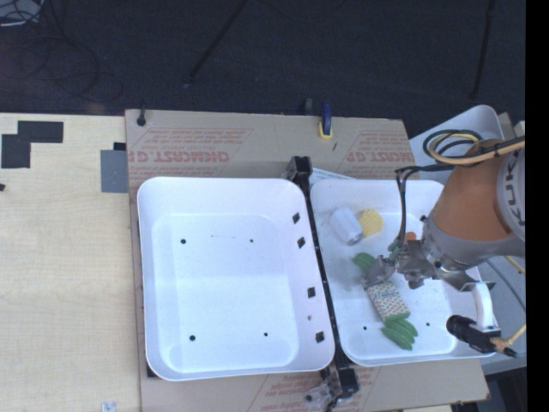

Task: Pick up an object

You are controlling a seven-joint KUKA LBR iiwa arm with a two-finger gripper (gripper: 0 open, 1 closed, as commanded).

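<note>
Gripper (pixel 383 269) over right bin (pixel 343 333) middle, finger state unclear; descend straight onto checkered packet (pixel 387 299), avoid green pods (pixel 400 330).

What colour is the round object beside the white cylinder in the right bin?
Yellow. The round object shows in the camera view, next to the white cylinder in the right bin.

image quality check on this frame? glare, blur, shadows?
Camera view: soft, low resolution overall; the left bin is bright, near washed-out white; the background above the bench is very dark. The arm shades the right bin near the gripper, so small items there blur together.
</note>
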